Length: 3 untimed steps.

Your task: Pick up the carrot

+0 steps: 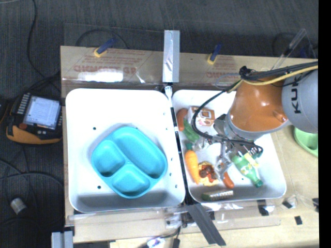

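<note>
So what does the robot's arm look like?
The arm is grey and rounded with black letters on it. An orange band sits above the wrist, black and yellow cables run along it, and it ends in a small metal pincer.

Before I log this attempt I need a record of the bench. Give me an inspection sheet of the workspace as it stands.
Surface: bench bearing left bin and right bin.
Job's things: carrot lying in the right bin by the divider, apart from the gripper.
Clutter: blue divided tray in the left bin; green bottle, small food toys in the right bin.
Grippers: gripper low over the right bin; grip unclear.
Cables: black and yellow cables along the arm.
Surroundings: handheld pendant on the dark floor, left.
</note>
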Available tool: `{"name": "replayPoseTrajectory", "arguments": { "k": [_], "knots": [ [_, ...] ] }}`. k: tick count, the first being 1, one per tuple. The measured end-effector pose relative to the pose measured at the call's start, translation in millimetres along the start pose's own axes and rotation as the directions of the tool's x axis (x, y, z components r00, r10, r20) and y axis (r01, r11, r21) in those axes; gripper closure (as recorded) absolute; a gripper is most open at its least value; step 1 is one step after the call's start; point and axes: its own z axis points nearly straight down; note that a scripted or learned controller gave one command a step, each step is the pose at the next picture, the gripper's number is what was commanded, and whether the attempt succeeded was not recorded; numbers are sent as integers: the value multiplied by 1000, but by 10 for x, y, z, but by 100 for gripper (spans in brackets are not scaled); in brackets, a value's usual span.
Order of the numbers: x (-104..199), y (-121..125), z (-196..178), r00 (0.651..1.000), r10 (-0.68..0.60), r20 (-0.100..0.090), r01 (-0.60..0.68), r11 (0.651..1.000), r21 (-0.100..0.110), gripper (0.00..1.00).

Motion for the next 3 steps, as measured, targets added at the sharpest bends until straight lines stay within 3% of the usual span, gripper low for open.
{"name": "replayPoseTrajectory", "arguments": {
  "k": [1, 2, 3],
  "knots": [
    [-40, -39, -160, 1000, 3, 14, -4, 1000, 10, 100],
    [-913, -22, -878, 968, 250, -2, -250, 968, -10, 100],
    [-1480, 560, -877, 830, 557, -6, -557, 830, -8, 100]
  ]
}}
